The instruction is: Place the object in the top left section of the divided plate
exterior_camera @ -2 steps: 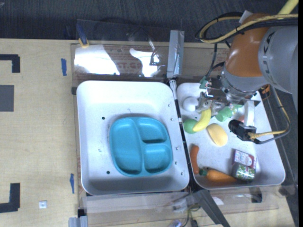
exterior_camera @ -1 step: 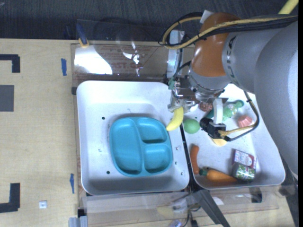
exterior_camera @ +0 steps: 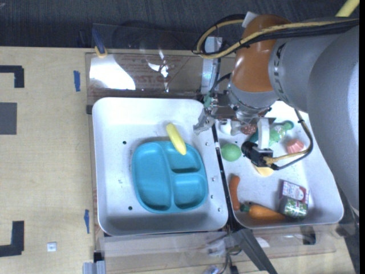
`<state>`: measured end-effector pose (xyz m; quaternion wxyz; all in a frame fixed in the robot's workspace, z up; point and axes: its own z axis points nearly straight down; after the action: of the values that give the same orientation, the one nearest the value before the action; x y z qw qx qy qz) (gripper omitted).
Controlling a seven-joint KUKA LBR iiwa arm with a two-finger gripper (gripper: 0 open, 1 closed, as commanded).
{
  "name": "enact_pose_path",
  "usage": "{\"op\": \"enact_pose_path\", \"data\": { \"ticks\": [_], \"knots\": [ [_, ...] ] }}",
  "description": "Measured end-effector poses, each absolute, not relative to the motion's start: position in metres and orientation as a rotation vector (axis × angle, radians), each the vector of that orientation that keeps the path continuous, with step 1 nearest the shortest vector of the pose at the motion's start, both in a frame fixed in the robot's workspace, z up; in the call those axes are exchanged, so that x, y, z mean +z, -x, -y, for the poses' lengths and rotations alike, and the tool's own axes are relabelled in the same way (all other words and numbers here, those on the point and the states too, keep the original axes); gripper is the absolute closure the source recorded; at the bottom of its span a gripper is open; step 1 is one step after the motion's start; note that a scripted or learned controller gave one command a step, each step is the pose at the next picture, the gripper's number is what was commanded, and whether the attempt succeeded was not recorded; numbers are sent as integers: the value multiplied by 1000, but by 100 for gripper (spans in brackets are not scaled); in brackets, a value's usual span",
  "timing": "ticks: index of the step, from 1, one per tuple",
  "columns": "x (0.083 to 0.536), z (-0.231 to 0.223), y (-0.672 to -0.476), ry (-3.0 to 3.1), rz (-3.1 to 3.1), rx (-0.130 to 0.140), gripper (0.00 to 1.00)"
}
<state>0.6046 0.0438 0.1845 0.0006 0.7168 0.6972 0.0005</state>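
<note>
Camera view: a yellow banana [exterior_camera: 176, 138] is seen lying on the upper rim of the blue divided plate [exterior_camera: 149, 181], while the gripper [exterior_camera: 206, 117], state indiscernible, is positioned nearby; no writing can be read.

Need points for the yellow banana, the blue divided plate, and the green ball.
yellow banana [exterior_camera: 176, 138]: camera view, middle of its length, lying over the plate's upper rim.
blue divided plate [exterior_camera: 149, 176]: camera view, bare floor of the large section.
green ball [exterior_camera: 231, 152]: camera view, its centre, in the right bin.
</note>
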Motion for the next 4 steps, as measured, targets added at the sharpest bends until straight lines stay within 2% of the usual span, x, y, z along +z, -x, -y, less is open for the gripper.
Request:
{"op": "enact_pose_path", "data": {
  "ticks": [4],
  "knots": [
    [185,-44,-605,-2251,-2190,2,0]
  ]
}}
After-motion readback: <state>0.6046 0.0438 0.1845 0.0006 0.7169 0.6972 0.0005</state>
